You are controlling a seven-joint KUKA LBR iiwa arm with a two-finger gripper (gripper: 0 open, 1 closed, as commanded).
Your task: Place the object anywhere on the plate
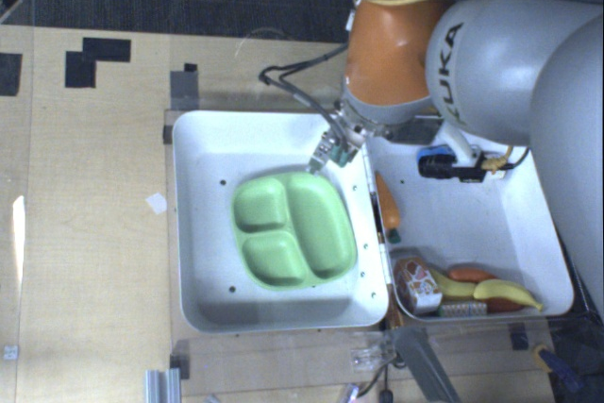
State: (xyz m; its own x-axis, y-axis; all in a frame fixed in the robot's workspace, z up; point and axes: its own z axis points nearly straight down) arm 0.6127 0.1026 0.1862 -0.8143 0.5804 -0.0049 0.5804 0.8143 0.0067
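A green plate (pixel 293 229) with three compartments lies in the left white bin (pixel 203 231). My gripper (pixel 334 151) hangs over the plate's far right corner, close to the wall between the two bins. No object shows on the plate. In the right bin (pixel 491 222) an orange carrot-shaped object (pixel 385 201) lies along the left wall, just right of the gripper and nearer the camera. The arm's grey body and orange band (pixel 392 52) cover the far part of the right bin.
At the right bin's front edge lie a round red-and-white packet (pixel 419 286), a yellow banana (pixel 507 293) and a reddish-orange piece (pixel 469 276). A black cable (pixel 293 88) loops from the wrist over the left bin's far rim. Wooden bench lies to the left.
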